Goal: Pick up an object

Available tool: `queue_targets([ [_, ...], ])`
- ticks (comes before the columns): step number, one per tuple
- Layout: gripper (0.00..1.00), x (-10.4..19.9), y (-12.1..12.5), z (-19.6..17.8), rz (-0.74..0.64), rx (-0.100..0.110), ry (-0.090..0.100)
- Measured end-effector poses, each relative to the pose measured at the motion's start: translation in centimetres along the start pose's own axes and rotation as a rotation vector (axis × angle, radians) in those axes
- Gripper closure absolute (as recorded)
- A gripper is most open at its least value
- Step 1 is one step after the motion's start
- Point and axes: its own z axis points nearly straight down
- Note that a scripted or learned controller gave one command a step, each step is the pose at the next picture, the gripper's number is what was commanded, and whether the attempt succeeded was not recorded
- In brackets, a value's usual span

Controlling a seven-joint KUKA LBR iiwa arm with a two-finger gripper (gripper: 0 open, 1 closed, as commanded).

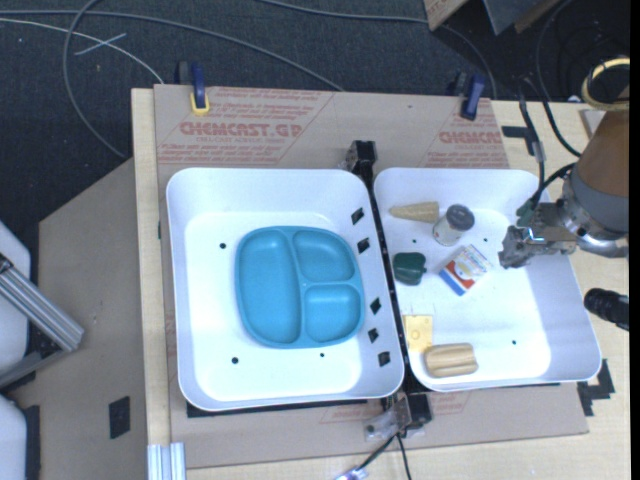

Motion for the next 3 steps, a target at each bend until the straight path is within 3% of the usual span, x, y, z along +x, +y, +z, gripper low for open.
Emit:
queue_targets([
  [1, 1.0, 1.0, 0.1, -5.4, -0.002, -0.002, 0.0],
  [3, 1.0, 9.6, 4.7, -4.1, -0.004, 0.005, 0.003],
])
